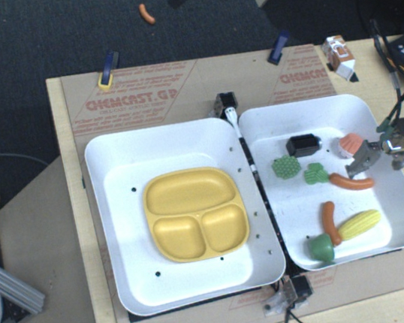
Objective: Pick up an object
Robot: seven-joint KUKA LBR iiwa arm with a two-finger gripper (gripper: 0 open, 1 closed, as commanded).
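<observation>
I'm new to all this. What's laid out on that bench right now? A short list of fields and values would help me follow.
left bin: holds a yellow divided plate
right bin: holds toy foods and a small black block
greens: two green pieces near the bin's middle
sausages: one by the gripper, one beside the corn
corn: near the front edge, next to a green round item
pink item: close to the gripper
gripper: at the right bin's right side, nothing seen held
</observation>
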